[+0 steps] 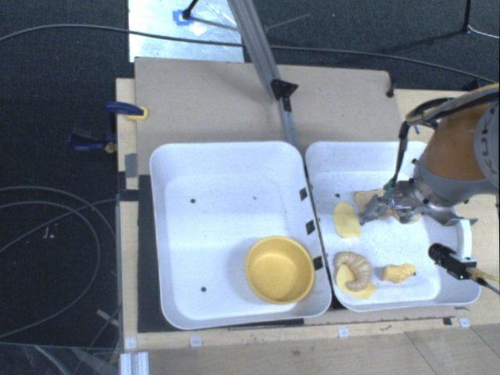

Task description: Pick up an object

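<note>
- camera view: the gripper [380, 206] is seen low in the right bin [328, 156], just beside a pale yellow slice [347, 219]; whether it is released or clenched cannot be told.
- a small tan piece [366, 198] sits right at the gripper (touching or not cannot be told).
- a curled croissant [354, 271] and a small yellow pastry [397, 273] lie near the front wall.
- the slice is judged light, stiff and smooth; it would best be taken across its narrow width.
- a yellow bowl [280, 269] rests in the left bin [176, 162].

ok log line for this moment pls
arm: over right bin | tool: low beside pale yellow piece | lifted: nothing | left bin: yellow bowl
</note>
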`<state>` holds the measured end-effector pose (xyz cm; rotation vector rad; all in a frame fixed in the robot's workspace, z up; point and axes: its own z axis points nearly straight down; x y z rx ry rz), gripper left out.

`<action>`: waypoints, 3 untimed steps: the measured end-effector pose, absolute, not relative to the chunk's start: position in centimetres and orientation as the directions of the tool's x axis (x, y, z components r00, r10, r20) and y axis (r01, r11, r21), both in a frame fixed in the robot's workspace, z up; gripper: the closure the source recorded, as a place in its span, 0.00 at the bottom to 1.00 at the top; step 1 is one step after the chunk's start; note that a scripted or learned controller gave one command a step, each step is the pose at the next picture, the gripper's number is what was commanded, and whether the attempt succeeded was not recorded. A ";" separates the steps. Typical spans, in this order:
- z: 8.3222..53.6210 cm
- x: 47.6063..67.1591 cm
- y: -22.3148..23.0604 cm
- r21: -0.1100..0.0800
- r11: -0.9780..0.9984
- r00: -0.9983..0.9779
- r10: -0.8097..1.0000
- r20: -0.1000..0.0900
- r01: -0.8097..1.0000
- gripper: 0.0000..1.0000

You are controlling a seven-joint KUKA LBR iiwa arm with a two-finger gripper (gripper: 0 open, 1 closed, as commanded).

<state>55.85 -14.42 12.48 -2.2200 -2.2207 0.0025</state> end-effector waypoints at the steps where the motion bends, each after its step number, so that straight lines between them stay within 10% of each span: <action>1: 13.8 55.9 -14.4 0.002 0.000 0.000 1.000 -0.001 1.000 1.00; 3: 22.4 56.6 -13.5 0.005 0.005 -0.005 1.000 -0.001 1.000 1.00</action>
